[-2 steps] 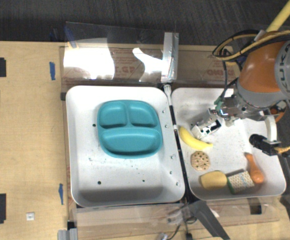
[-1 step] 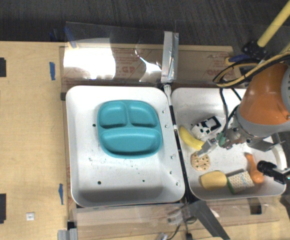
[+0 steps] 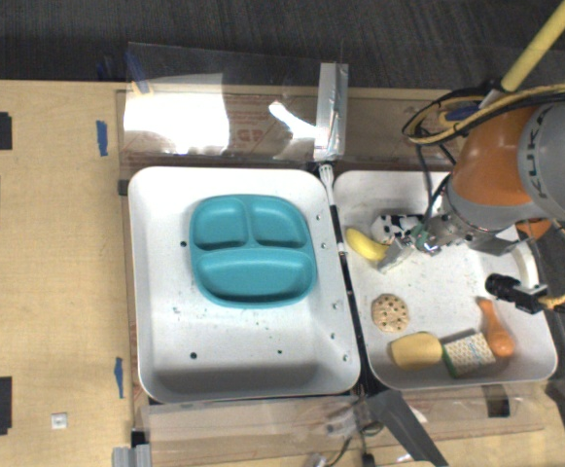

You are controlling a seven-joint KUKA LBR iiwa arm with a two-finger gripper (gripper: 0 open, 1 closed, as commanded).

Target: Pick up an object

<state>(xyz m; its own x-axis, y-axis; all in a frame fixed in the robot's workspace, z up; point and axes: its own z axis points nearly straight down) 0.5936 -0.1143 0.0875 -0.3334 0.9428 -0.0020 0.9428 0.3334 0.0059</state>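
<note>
You're looking at the pincer (image 3: 399,248) hanging low in the right bin (image 3: 438,285), near its upper-left corner, tip angled toward the banana (image 3: 364,245). Can't tell whether it's spread or pressed together; the tip is too small and blurred against the white floor. Nothing is visibly pinched.

Nearest candidates: the banana is lying just beside the tip, tight against the divider wall. A black-and-white toy (image 3: 392,226) is sitting right behind the tip, partly covered by the wrist.

My read: you're lining up on the banana. Doing it well:
- The wall is hugging the banana's left side, so one finger has little room there. Try closing across its short width, along the wall rather than into it.
- Go straight down and stay clear of the black-and-white toy, or it's getting nudged.
- Lift slowly; the curved skin probably slips.

Easier fallbacks, all well apart from the tip and sitting in open floor: the cookie (image 3: 390,311) mid-bin, the yellow potato-like lump (image 3: 416,349) touching the patterned cylinder (image 3: 468,352) along the near wall, the carrot (image 3: 497,331) at right.

The left bin (image 3: 165,358) is holding a teal divided plate (image 3: 253,249); ignore it.
</note>
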